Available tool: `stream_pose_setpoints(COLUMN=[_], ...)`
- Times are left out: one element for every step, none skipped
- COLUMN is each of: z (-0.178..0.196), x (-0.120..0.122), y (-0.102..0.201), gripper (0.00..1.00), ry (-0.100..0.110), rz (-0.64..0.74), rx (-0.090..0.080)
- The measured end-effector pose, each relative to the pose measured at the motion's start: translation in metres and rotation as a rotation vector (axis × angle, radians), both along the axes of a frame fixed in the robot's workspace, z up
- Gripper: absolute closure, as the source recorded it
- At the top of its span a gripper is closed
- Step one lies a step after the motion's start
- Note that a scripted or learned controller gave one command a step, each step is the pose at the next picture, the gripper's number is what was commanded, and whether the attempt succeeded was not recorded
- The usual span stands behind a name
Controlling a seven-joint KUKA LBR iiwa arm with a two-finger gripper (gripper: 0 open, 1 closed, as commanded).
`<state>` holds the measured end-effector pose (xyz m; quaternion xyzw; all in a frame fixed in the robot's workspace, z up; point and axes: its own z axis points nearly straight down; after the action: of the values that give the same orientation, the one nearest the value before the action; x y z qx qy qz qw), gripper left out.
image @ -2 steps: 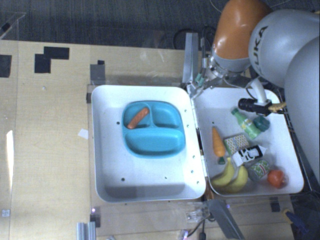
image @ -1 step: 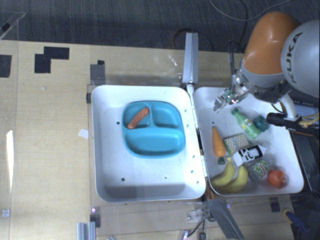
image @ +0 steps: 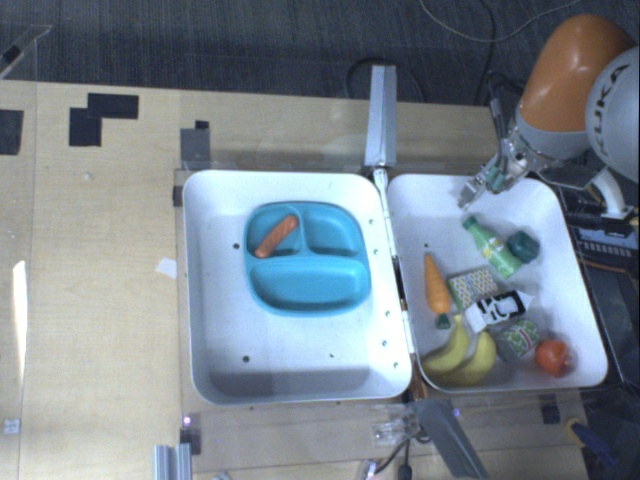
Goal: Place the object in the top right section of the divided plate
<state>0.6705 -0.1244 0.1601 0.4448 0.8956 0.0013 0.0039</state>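
1. Camera view, counts: two white bins, one blue divided plate point(image: 305, 268), one sausage point(image: 275, 236), one carrot point(image: 435, 283), two bananas point(image: 462, 353), one green bottle point(image: 492, 248), one tomato point(image: 551, 356), and a few small packets among them.
2. The left bin point(image: 215, 358) holds the plate; the sausage lies tilted in the plate's top left section.
3. The right bin point(image: 560, 218) holds the carrot, bananas, bottle, tomato and packets, crowded toward its lower half.
4. The gripper point(image: 487, 180) hangs over the right bin's upper edge, apart from the bottle, with nothing seen between its fingers; whether it is released or clenched I cannot tell.
5. The bins sit on a pale wooden bench point(image: 90, 268); dark floor and a cable lie beyond.
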Motion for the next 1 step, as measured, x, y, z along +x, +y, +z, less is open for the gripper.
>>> stream_pose_setpoints(z=[0.0124], x=[-0.008], y=[-0.0811], gripper=[1.0], ry=[-0.003], rz=[0.109], rx=[-0.003])
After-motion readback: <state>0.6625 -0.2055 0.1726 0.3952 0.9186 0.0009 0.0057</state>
